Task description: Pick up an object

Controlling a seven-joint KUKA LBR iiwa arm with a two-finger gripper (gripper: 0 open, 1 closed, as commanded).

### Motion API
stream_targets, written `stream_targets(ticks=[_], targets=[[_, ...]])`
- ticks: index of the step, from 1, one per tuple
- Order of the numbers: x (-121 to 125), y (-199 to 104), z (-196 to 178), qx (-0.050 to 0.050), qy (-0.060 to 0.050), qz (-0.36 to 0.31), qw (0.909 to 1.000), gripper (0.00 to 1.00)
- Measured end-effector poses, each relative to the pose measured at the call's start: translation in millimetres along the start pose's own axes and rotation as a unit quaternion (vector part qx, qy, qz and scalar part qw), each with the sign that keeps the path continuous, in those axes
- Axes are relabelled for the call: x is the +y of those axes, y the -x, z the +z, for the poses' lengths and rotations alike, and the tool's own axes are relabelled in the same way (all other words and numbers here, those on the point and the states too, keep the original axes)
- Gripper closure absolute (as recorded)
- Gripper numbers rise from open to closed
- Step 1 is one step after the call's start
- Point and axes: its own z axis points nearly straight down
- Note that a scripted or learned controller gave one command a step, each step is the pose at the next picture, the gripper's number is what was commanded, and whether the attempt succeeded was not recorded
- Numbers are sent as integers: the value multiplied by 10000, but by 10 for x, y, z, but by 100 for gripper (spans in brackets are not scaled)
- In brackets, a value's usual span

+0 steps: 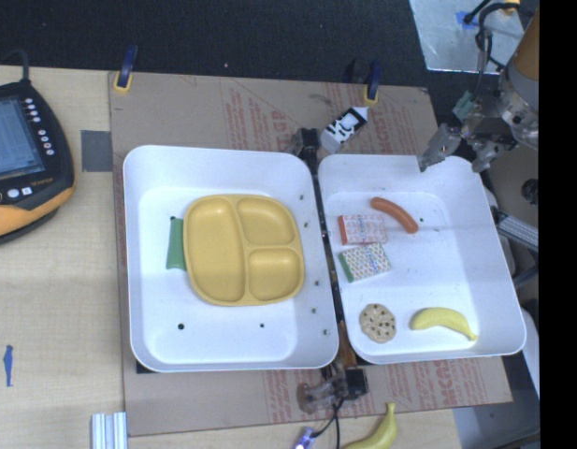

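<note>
A: What is sitting in the two bins?

B: The left bin [143, 251] is holding one yellow plastic tray [243, 248], rounded and split into three compartments, and it is lying over a flat green piece [175, 243] that is peeking out at its left edge. The right bin [498, 269] is holding five things: one smooth reddish sausage [394, 214] at the far side, two flat printed packets [363, 228] [365, 262] lying one just near of the other beside the left wall, one round speckled cookie [377, 322] and one curved yellow banana [442, 321] at the near side.

A: And the gripper?

B: The gripper [454, 152] is hanging over the far right corner of the right bin, its two fingers spreading apart with nothing between them. It is staying well apart from the sausage.

A: Anything lying outside the bins?

B: A second banana [379, 430] is lying on the cardboard sheet [223, 110] at the near edge. One black-and-white block [344, 127] is sitting far of the bins, and one orange-rimmed handheld screen [21, 162] is resting at the far left on the wooden bench [45, 344].
</note>
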Motion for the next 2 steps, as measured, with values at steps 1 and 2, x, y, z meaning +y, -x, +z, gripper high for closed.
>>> stream_targets(ticks=[1,2], targets=[[208,-167,749,-6,-10,-6,10000,0],[365,-91,1879,-4,-19,-8,10000,0]])
